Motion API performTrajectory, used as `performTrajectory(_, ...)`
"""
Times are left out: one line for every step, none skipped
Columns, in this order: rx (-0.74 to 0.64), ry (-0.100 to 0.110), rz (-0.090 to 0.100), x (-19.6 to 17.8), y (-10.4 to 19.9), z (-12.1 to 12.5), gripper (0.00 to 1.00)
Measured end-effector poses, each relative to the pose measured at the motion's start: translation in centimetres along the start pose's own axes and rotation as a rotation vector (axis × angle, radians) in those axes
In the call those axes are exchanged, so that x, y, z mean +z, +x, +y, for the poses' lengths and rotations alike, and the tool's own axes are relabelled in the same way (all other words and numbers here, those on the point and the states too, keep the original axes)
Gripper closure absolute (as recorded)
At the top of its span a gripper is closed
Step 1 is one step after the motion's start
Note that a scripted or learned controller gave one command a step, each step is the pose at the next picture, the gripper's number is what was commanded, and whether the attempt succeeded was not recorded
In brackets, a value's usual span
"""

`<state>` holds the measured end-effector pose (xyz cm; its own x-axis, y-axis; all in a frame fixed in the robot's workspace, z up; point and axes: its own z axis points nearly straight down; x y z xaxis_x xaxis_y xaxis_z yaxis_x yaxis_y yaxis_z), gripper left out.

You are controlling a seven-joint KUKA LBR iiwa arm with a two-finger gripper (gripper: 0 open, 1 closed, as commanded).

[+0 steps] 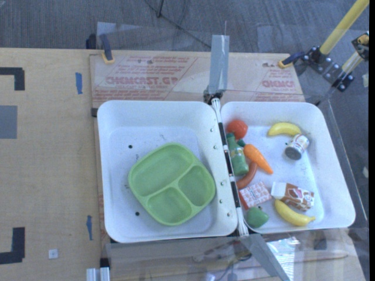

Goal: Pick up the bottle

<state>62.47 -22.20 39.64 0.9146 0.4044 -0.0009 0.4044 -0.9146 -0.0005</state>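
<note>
Two shallow white bins sit side by side on the pale wooden surface (47, 157). The left white bin (108, 157) holds a light green plastic plate with three compartments (171, 184), lying flat and turned at an angle.

The right white bin (335, 163) holds the clutter. The small green plastic bottle (237, 156) lies on its side against the bin's left wall, just beside the divider between the two bins. A round red toy tomato (237, 127) touches its far end, and an orange toy carrot (258, 158) lies slanted along its right side. A curved reddish toy sausage (249, 175) lies just below the bottle's near end, above a flat red and white packet (255, 195) and a green toy pepper (256, 217) in the near left corner.

Further right lie a yellow toy banana (284, 129), a small silver can (297, 146), a white and brown carton (299, 196) and a second yellow banana (293, 213).

Whether the jaws are released or clenched cannot be told.
</note>
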Motion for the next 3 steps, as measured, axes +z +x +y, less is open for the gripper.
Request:
performTrajectory(0.210, -0.001, 0.001, -3.9, 2.0, -4.4, 1.00)
performTrajectory(0.182, 0.000, 0.000, -3.9, 2.9, 1.4, 1.00)
performTrajectory(0.210, -0.001, 0.001, -3.9, 3.3, 1.3, 1.00)
